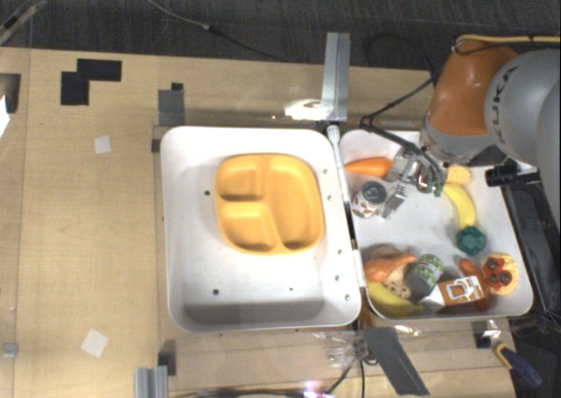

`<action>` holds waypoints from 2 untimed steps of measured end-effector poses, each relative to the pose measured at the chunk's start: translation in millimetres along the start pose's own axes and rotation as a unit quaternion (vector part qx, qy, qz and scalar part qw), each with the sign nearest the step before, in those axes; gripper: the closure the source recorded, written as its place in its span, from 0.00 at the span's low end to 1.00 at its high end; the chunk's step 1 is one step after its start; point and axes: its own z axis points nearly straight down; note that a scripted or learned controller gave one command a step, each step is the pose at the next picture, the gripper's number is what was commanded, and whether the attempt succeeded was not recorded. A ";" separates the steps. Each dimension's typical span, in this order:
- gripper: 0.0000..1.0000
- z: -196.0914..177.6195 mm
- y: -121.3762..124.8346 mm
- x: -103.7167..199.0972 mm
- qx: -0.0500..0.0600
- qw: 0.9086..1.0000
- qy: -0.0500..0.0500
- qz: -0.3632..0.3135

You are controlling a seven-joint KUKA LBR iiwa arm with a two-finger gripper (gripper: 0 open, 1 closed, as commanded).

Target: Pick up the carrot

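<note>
On the pale wooden worktop (79, 238), the left white bin (188, 300) holds a yellow three-compartment plastic plate (266, 202). The right white bin (508, 230) holds the orange tapered carrot (368, 165) at its upper left corner, just beside the dividing wall, its long axis running left to right. The metal two-finger gripper (405, 184) hangs just right of and slightly below the carrot's right end. Whether its fingers stand apart or closed I cannot tell; nothing visibly sits between them.

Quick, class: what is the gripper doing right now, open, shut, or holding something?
Gripper: cannot be told. It sits in the right bin just right of the carrot, with nothing seen in its grasp.
</note>
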 end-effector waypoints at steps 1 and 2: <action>0.00 0.0 9.4 -2.1 -0.001 0.989 0.012 0.146; 0.00 0.9 17.0 22.4 -0.013 0.952 -0.009 0.307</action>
